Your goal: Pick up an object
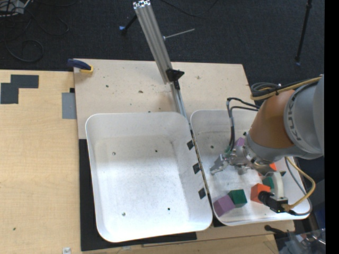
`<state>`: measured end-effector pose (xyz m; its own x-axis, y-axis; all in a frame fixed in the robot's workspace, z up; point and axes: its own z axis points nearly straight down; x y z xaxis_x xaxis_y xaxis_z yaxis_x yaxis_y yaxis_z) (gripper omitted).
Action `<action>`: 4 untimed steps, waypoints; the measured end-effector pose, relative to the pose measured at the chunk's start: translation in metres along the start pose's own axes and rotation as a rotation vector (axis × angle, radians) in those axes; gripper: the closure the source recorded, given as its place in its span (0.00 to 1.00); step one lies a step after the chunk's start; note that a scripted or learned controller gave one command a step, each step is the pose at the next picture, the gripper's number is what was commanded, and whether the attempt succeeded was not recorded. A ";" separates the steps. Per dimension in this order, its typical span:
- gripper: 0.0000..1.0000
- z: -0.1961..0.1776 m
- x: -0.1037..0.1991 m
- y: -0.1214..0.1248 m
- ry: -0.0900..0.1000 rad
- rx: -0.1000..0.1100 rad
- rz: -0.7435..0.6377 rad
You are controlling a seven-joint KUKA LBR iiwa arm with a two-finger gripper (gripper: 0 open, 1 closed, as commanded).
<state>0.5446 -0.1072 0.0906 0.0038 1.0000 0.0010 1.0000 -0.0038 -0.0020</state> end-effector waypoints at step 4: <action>1.00 -0.168 -0.002 0.003 -0.001 0.000 -0.006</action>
<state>0.5474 -0.1096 0.2587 -0.0024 1.0000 0.0000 1.0000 0.0024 -0.0022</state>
